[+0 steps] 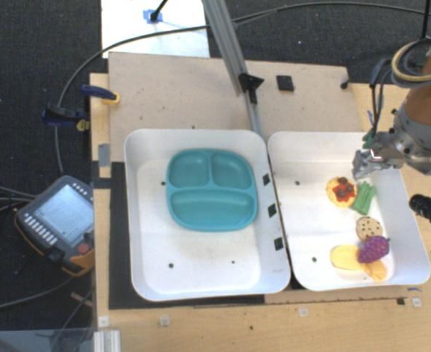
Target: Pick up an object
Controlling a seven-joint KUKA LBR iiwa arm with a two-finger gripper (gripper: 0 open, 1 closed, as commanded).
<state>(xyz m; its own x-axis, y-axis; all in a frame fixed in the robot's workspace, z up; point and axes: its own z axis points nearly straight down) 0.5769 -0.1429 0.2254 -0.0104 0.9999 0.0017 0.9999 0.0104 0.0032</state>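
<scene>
yellow and red toy pizza slice (341, 191) lying flat in right bin (296, 262), upper middle, touching green toy piece (364, 198) on its right side. lower down, near the front corner: speckled cookie (367, 228), purple grape cluster (374, 248), pale yellow banana-like piece (347, 257), bunched close together. gripper (363, 164) poised just above and right of the pizza slice, over the green piece; finger state cannot be told, nothing seen held. left bin (146, 270) holding teal divided plate (211, 189). handheld pendant (56, 222) off the bench, far left.
</scene>
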